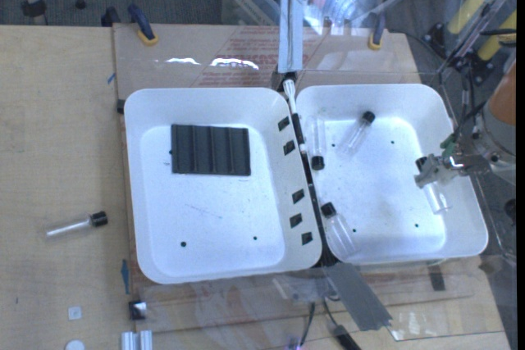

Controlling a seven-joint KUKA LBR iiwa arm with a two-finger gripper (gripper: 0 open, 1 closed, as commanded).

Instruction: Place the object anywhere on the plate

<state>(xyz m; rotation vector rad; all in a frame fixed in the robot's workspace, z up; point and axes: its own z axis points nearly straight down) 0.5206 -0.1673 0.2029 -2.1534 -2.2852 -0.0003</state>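
Open white floor surrounds the dark plate (pixel 210 150); clear tubes (pixel 358 130) scatter the right bin (pixel 385 238).

One fixed camera looks down on my bench (pixel 57 135) from above at a slant, far enough back to take in both white bins: the left bin (pixel 209 184) and the right bin (pixel 385 168). My arm (pixel 492 147) enters from its right.

Gripper (pixel 435 176): small metallic grey assembly with pale, translucent-looking fingers; a touch of green on its upper side. Thin dark cables trail along the wrist behind. Orange band patch at the right edge, blurred.
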